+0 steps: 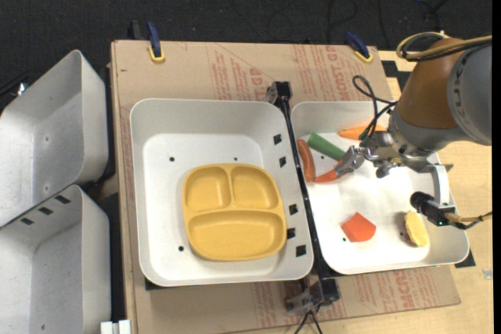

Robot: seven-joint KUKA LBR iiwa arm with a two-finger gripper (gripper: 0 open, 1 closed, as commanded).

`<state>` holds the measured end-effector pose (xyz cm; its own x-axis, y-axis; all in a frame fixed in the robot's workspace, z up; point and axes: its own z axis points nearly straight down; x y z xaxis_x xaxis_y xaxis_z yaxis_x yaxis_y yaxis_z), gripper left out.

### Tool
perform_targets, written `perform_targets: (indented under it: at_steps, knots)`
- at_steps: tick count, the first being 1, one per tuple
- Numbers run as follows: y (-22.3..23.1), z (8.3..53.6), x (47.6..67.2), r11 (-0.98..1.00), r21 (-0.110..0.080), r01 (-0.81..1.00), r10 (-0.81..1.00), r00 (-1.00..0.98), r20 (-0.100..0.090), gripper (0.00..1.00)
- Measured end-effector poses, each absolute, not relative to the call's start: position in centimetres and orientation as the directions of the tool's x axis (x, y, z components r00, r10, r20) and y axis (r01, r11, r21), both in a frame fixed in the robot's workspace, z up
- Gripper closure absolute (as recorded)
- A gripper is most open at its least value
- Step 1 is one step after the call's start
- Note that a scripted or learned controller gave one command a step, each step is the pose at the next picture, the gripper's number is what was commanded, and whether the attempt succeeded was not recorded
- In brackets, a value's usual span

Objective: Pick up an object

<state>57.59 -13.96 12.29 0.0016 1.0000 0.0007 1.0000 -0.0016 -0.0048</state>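
The grey arm [450,102] reaches in from the right over the right bin [450,250], its orange band uppermost and the wrist bent down toward the bin's left half. The claw [350,161] points left, low over the bin floor, its tips beside a green piece [323,145] and a red-orange strip [308,162]; whether it is parted or closed cannot be told. An orange wedge [358,228] and a yellow piece [416,229] lie nearer the front. A yellow divided tray [233,211] sits in the left bin [156,129] on the worktop [211,66].

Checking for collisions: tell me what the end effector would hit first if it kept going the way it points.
The end effector points toward the left of the view. First in line looks like the red piece by the bin wall, though depth is unclear.
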Motion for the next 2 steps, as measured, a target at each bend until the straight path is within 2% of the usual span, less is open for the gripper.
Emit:
perform_targets:
  at_steps: [1, 2]
  knots:
    - [-13.95, 9.72, 57.87, -0.001, 0.007, 1.000, 1.000, 0.001, 0.001, 0.00]
    - [-13.93, 10.60, 57.87, -0.001, 0.007, 1.000, 1.000, 0.000, 0.001, 1.00]
